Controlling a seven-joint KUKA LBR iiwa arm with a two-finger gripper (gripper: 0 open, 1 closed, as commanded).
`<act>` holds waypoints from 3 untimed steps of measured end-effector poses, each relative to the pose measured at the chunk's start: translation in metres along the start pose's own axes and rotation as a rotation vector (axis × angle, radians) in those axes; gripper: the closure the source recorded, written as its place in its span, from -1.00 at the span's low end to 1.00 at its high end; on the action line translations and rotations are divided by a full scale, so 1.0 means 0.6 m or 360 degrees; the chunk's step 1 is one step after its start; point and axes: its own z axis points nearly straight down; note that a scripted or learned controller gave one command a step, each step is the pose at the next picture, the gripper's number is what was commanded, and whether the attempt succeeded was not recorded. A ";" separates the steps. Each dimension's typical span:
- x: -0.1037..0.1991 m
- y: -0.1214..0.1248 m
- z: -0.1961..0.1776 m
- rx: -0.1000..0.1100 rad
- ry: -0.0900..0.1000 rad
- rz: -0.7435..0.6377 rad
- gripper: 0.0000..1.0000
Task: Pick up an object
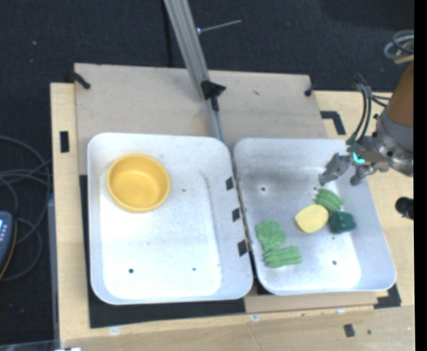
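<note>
Nothing grabbed yet: the gripper (345,171) hangs spread and empty above the right bin (286,159), toys (317,218) untouched below.

The left bin (162,269) has wide bare floor; a yellow bowl (139,183) fills its upper left corner. The right bin (286,159) is bare across its upper left part. Its lower half is crowded: two green pieces (276,243) near the divider, then a yellow lump (311,219) touching green things (335,210).
</note>
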 end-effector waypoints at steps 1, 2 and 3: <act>0.000 0.000 0.000 0.0000 0.0000 0.0000 -1.00; 0.006 -0.001 0.104 0.0009 0.0001 0.0000 -1.00; -0.004 0.007 0.197 -0.0007 -0.0006 0.0001 -1.00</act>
